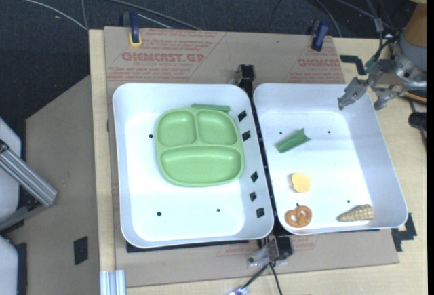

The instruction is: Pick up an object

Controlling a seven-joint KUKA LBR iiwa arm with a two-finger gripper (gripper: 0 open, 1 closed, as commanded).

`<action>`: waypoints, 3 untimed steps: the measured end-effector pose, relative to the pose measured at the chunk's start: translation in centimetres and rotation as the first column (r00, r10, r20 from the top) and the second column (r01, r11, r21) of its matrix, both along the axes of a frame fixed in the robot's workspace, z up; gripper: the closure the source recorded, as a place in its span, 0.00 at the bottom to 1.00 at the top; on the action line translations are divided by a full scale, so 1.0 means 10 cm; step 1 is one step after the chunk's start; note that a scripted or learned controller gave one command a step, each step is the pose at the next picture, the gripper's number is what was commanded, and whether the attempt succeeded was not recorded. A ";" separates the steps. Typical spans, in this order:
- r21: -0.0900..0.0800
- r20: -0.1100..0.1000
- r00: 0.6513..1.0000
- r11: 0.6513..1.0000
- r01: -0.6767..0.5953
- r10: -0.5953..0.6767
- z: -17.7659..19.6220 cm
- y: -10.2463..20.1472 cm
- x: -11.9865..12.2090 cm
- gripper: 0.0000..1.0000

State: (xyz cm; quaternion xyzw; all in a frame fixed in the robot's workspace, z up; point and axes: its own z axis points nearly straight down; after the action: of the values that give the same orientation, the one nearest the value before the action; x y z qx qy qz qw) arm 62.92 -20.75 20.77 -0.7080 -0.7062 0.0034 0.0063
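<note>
Nearest, along the right bin's (380,151) front edge: knobbly corn cob (357,213), looped brown pretzel (298,216). Yellow chunk (300,183) and flat green strip (292,140) are lying beyond. Farthest, the hand (364,96) is hovering released, fingers spread, grasping nothing.

Right bin (380,151) contents: a green bean-like pod (292,140) lies flat and slanted near the middle of the upper half; a small yellow piece (300,183) sits below it, apart. A brown pretzel (298,216) rests near the front wall, just below the yellow piece, and a tan ridged cone-like piece (357,213) lies on its side toward the front right corner. Left bin (135,212): a green three-compartment plate (199,147) lies flat, right side up.
</note>
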 end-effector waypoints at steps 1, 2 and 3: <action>-0.003 0.013 1.000 1.000 -0.003 0.003 0.08 0.00 0.03 0.00; -0.002 0.007 1.000 1.000 -0.004 0.004 -0.51 -0.02 0.11 0.00; -0.001 0.007 1.000 1.000 -0.005 0.005 -1.13 0.03 0.12 0.00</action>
State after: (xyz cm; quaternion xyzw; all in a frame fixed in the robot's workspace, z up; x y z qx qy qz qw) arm 64.10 -20.40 9.43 -0.7062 -0.7080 0.0015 0.0034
